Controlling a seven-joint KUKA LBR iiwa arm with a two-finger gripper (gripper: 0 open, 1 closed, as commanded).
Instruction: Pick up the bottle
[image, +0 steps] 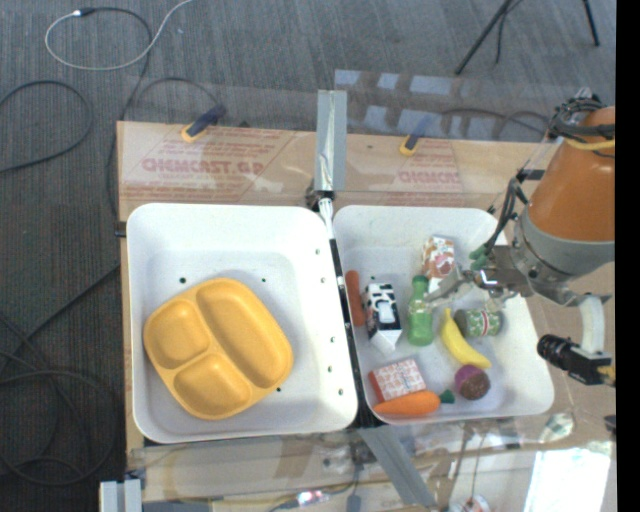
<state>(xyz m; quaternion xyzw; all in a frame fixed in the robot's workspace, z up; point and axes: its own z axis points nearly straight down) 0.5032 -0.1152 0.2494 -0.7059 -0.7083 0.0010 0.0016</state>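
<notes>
The end effector (452, 287) hovers beside the green bottle (421, 313), grip state unclear; the approach step needs lowering over it.

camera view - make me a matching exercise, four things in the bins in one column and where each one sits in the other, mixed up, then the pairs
Things:
1. yellow tray
2. green bottle
3. carrot
4. banana

Places:
A. along the near edge of the right bin
B. lying just right of the green bottle
C. in the left bin
D. upright in the middle of the right bin, close by the hand

Pairs: 1-C, 2-D, 3-A, 4-B
</notes>
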